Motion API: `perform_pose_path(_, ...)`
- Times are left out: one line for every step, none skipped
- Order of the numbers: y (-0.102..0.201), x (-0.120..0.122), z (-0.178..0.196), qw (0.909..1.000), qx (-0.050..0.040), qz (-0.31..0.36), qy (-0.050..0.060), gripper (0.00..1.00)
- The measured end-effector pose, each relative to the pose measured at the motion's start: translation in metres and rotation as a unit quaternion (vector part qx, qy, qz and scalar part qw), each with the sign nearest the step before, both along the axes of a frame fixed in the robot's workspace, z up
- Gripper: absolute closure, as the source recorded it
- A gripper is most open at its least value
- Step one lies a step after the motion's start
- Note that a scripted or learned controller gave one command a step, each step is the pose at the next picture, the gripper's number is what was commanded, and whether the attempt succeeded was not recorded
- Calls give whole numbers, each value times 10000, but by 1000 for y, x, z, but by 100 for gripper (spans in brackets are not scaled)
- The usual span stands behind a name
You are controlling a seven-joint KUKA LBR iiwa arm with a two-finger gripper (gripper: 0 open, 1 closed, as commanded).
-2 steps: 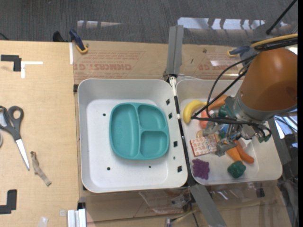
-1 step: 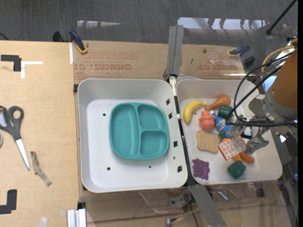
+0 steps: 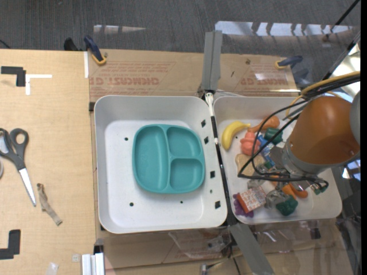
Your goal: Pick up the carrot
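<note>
Orange carrot (image 3: 270,121) lies at the banana's (image 3: 234,133) three o'clock; the arm (image 3: 321,133) covers the gripper, its grip impossible to tell.

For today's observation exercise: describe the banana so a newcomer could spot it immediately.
Start at the right-hand white bin, beside the one holding the teal divided plate. Near its upper left corner lies the banana, the yellow curved piece among orange and green toys.
</note>
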State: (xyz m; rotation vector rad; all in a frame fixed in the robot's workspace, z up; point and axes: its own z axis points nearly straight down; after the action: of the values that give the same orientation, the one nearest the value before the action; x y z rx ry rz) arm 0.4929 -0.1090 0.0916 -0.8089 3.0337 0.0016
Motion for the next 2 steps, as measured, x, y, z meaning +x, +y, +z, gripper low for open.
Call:
perform_pose_path(-40, 54, 152, 9980, -1, -639, -15, 100)
perform_pose_path(-14, 11, 0, 9949, 0, -1006, 1, 100)
